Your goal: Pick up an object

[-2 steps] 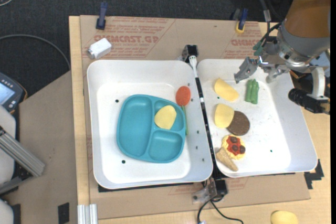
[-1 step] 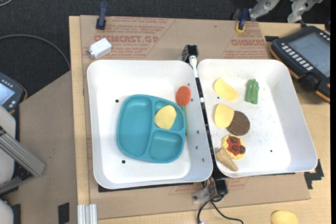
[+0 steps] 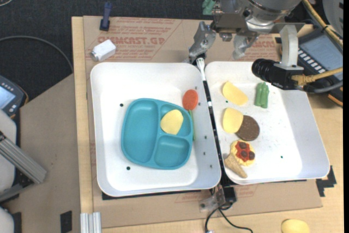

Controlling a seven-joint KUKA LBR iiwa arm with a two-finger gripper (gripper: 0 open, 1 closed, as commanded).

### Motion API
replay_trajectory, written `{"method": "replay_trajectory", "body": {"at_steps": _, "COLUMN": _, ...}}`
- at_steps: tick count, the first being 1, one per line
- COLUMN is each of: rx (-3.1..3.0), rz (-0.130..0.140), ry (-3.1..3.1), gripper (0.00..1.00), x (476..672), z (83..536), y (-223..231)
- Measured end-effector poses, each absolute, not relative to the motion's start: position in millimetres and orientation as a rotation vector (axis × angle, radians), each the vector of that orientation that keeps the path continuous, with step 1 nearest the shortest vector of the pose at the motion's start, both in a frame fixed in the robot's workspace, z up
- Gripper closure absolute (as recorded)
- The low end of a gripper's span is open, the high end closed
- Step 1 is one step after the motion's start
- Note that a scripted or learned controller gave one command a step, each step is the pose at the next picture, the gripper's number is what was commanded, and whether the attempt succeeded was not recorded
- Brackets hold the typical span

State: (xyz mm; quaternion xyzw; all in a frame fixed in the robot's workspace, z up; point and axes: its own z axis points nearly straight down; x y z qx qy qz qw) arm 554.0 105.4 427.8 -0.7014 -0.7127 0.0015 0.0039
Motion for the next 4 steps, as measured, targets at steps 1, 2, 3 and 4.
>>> {"method": "replay_trajectory", "body": {"at_steps": 1, "rx": -2.221, "rz": -0.003, "ry": -2.224, "gripper": 1.00, "x": 556.9, "z": 442, "y": 96}}
{"method": "replay_trajectory", "body": {"at_steps": 2, "rx": -2.218, "rz": -0.013, "ry": -2.231, "gripper": 1.00, "x": 578.3, "z": 503, "y": 159}}
{"method": "replay_trajectory", "body": {"at_steps": 3, "rx": -2.229, "rz": 0.008, "ry": -2.211, "gripper": 1.00, "x": 539.8, "z": 467, "y": 77}}
{"method": "replay_trajectory", "body": {"at_steps": 4, "rx": -2.213, "rz": -0.015, "ry": -2.234, "gripper": 1.00, "x": 546.2, "z": 531, "y": 160}}
